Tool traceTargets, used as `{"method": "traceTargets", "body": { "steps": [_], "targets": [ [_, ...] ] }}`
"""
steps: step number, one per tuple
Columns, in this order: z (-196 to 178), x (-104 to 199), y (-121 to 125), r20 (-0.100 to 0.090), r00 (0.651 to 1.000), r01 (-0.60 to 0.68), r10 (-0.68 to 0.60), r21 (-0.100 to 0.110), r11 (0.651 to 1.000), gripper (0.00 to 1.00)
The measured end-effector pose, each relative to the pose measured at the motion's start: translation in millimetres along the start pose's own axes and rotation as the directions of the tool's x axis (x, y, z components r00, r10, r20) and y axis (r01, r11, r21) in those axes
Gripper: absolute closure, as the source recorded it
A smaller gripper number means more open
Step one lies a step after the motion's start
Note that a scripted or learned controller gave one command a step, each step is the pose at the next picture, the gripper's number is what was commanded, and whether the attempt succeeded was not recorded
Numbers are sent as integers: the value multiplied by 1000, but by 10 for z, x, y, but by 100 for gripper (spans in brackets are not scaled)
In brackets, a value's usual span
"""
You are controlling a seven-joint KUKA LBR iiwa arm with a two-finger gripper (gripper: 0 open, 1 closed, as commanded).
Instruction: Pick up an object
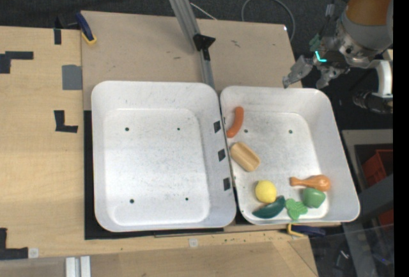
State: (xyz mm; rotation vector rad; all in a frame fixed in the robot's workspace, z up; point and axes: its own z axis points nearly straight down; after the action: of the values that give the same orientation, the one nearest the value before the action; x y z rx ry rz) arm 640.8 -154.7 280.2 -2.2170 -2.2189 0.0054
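A robotics lab: a taped plywood counter [38, 141] carries two white bins [153, 154], toy food [281, 196] lies in the right one, an aluminium camera mast [182, 4] rises behind, and loose cables [268, 10] trail.

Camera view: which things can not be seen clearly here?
- Arm: cut off by the top and right edges.
- Green toys: small and crowded in the right bin; what they are is unclear.
- Dark green piece: partly under the yellow ball.
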Motion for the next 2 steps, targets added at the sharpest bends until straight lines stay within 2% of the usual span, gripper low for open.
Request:
{"method": "traceTargets", "body": {
  "steps": [1, 2],
  "targets": [
    [-28, 0, 7, 2, 1000, 2, -2, -4, 1000, 0],
    [475, 84, 59, 1, 1000, 1, -1, 0, 1000, 0]
  ]
}}
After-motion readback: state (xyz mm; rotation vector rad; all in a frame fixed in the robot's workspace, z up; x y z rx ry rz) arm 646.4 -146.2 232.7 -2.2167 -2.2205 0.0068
